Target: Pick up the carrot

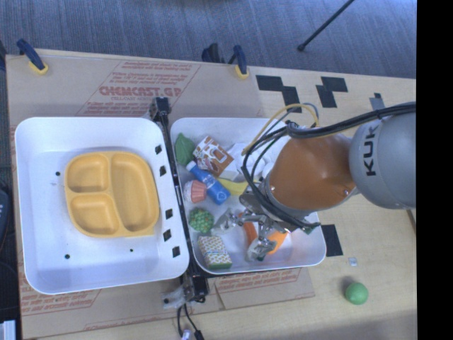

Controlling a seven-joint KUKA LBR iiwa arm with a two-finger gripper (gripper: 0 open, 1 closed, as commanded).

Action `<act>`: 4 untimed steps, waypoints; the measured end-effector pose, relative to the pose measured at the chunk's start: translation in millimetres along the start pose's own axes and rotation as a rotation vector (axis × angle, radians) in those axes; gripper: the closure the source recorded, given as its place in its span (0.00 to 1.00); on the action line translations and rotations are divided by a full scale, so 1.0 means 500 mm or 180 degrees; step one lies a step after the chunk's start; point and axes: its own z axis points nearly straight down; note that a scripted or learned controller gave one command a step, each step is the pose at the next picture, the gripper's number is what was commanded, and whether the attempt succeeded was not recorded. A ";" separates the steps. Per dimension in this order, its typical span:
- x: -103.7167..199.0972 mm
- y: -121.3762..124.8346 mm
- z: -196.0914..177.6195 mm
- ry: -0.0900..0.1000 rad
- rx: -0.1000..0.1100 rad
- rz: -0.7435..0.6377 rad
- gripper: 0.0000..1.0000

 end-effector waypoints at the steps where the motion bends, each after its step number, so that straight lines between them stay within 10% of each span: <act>1: 0.064 -0.039 -0.043 0.0001 0.0000 -0.0347 0.00; 2: 0.062 -0.039 -0.063 0.0003 -0.0004 -0.0349 1.00; 3: 0.016 0.012 -0.320 -0.0002 0.0008 -0.0404 1.00; 4: 0.017 0.012 -0.319 0.0001 0.0002 -0.0401 0.00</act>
